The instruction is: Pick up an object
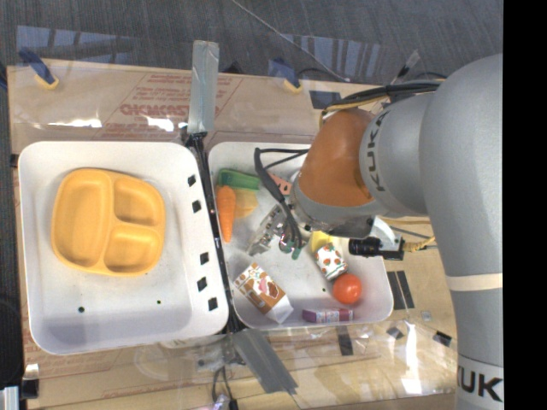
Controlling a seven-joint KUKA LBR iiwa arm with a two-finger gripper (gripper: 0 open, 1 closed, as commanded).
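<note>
Arm's bent down over the right bin, hand low beside the carrot; can't tell if it's gripping anything.

Two white bins, one yellow tray, one carrot, one tomato, two small cartons.

Even, fairly bright overhead light, soft shadows inside the white bins, slight overall softness, mild glare on plastic.

right bin crowded, carrot, carton, tomato, bare floor mid-bin
</note>
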